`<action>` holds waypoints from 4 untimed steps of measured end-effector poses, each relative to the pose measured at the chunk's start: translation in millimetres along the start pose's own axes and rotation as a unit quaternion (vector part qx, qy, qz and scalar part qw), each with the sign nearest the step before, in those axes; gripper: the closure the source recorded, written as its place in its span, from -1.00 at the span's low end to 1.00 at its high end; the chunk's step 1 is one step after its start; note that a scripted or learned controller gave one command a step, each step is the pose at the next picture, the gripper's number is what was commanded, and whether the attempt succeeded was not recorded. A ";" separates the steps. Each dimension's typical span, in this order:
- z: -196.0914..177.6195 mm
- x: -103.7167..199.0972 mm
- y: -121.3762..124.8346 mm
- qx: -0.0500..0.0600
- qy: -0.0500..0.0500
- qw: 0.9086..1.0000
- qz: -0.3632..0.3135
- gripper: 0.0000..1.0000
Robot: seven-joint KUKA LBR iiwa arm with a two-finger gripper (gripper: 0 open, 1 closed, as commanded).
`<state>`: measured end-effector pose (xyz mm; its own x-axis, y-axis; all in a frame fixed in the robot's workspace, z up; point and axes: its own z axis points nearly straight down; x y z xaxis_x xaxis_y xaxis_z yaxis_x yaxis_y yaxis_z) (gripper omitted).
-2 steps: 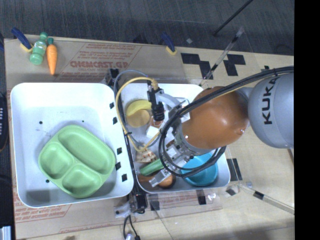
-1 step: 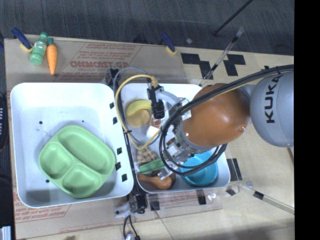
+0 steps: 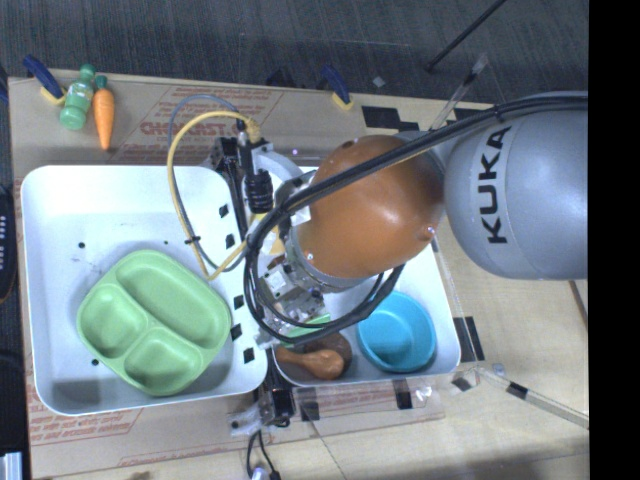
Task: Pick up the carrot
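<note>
Currently | my tool [image 3: 292, 303] sits low in the right bin [image 3: 447, 313], grip state unreadable (wrist hides it) | carrot [image 3: 103, 115] lies outside the bins on the table [image 3: 150, 138], toward 10 o'clock, beside a green bottle [image 3: 76, 103] | nothing picked yet; whole reach remains

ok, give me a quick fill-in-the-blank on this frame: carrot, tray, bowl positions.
1. The carrot lies outside the bins, on the bench near the view's top ____ corner.
2. The green divided tray sits in the ____ bin.
3. The blue bowl sits in the ____ bin.
4. The tray has ____ compartments.

Missing words: left; left; right; three
</note>
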<state>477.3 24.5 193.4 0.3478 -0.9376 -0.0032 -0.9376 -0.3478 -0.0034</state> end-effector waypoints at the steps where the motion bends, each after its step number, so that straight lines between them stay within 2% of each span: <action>1: 2.0 -14.0 -47.4 -0.001 0.001 0.993 0.121 1.00; 2: -65.9 25.1 9.3 -0.002 0.003 0.999 0.047 1.00; 3: -34.0 -18.6 -15.0 -0.004 0.002 0.984 0.178 1.00; 4: -77.2 39.1 -40.9 0.000 0.004 0.977 0.215 1.00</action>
